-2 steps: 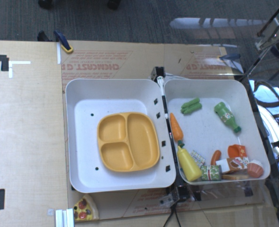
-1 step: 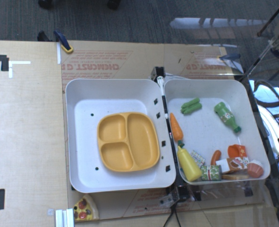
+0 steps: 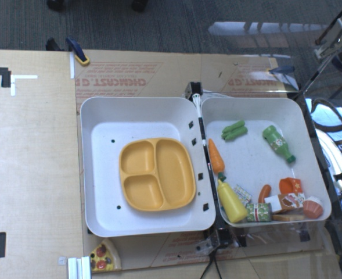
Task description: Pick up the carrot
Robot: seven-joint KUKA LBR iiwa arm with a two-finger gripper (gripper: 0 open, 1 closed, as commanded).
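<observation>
Below you, two shallow white bins sit side by side on a cardboard-covered bench (image 3: 31,173), their inner walls touching along the middle. You see the left bin (image 3: 95,173) holding a yellow divided plate (image 3: 157,174) with three compartments, set near its centre with bare white floor all around it. The right bin (image 3: 292,112) has open floor across its middle and upper part, while its near edge is crowded.

Along that near edge, from the middle wall outward, you find a yellow squeeze bottle (image 3: 231,201) lying tilted, a small green-and-white packet (image 3: 258,212), a short red-orange piece (image 3: 265,193), an orange-and-white carton (image 3: 291,193) and a reddish round item (image 3: 313,207). A green bottle (image 3: 278,143) lies tilted toward the far right, and a green bean pod cluster (image 3: 234,130) lies toward the far middle.

The carrot (image 3: 215,156) lies against the middle wall of the right bin, orange, tapered, narrow end pointing away from you. Its wide end is just beside the yellow bottle's cap. Open floor lies on its right side.

You cannot tell the claw's state from this view.
</observation>
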